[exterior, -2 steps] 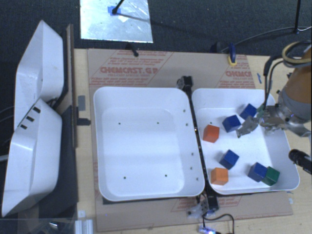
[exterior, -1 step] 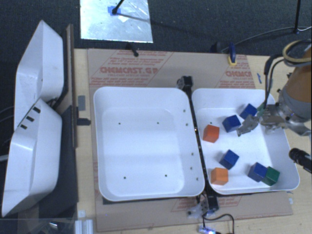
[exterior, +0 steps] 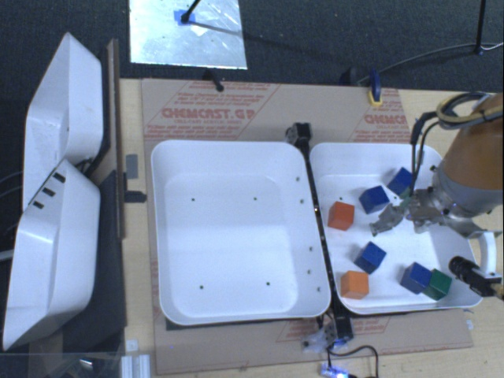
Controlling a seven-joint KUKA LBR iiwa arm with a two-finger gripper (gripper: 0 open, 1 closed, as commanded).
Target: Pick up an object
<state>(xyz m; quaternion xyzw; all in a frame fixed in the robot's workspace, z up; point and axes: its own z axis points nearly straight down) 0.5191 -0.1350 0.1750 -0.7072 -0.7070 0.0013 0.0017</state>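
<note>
My gripper (exterior: 403, 219) hangs over the middle of the right bin (exterior: 331, 172), open, with nothing between its fingers. Loose blocks lie around it. A blue cube (exterior: 373, 198) sits just to its upper left and another blue cube (exterior: 401, 180) just behind it. An orange cube (exterior: 341, 215) lies to its left near the bin's left wall. A third blue cube (exterior: 370, 256) rests in front of it. Near the front edge are an orange cube (exterior: 354, 284), a blue block (exterior: 415, 277) and a green block (exterior: 439, 284) touching it.
The left bin (exterior: 169, 211) stands beside the right one, split from it by a dark divider (exterior: 315, 211). The arm's orange band (exterior: 472, 160) overhangs the right bin's right side. White housings (exterior: 55, 211) stand at the far left. A cable (exterior: 441, 53) runs behind the bench.
</note>
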